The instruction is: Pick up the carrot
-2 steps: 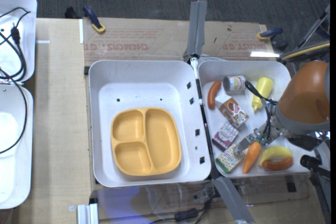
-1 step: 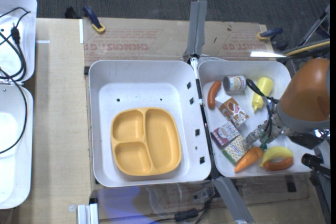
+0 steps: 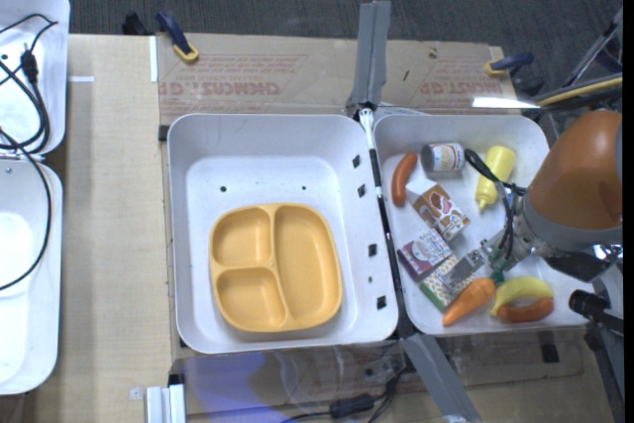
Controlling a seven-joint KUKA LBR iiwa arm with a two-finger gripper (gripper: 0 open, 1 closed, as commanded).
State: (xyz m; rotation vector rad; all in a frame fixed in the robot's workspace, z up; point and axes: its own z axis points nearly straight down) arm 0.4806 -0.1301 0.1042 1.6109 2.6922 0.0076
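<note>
The carrot (image 3: 468, 301) lies in the right bin (image 3: 401, 213), just below-left of the end effector (image 3: 498, 253), long axis running lower-left to upper-right; end effector state cannot be told.

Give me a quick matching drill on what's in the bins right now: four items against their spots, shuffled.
Items:
1. carrot
2. divided yellow plate
3. yellow squeeze bottle
4. small can

Places:
A. alone in the left bin
B. near edge of the right bin, beside the banana
C. far end of the right bin, next to the sausage
D. far right part of the right bin, close to the arm

Pairs: 1-B, 2-A, 3-D, 4-C
</note>
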